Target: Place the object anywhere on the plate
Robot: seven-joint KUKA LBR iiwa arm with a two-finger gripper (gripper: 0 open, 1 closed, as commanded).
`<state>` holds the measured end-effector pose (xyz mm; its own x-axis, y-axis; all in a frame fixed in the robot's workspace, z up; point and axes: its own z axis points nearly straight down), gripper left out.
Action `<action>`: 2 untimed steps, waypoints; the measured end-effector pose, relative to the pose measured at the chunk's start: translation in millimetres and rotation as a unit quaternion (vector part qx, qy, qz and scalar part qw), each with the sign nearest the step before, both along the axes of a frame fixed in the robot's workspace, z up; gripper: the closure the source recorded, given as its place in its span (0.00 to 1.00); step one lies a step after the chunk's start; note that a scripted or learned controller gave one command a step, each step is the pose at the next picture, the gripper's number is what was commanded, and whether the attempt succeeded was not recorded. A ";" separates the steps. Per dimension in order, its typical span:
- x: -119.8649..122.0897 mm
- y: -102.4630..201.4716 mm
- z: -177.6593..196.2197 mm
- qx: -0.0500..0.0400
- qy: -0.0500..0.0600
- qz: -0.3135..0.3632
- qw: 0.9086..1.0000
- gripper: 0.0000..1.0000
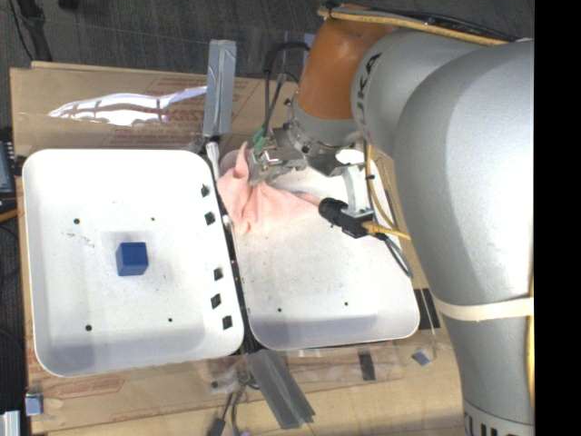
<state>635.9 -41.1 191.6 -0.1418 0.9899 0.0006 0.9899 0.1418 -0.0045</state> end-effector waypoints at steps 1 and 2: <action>0.2 0.9 40.1 0.000 -0.001 0.004 1.000 1.00; -32.1 37.7 34.1 0.000 0.000 0.205 0.979 1.00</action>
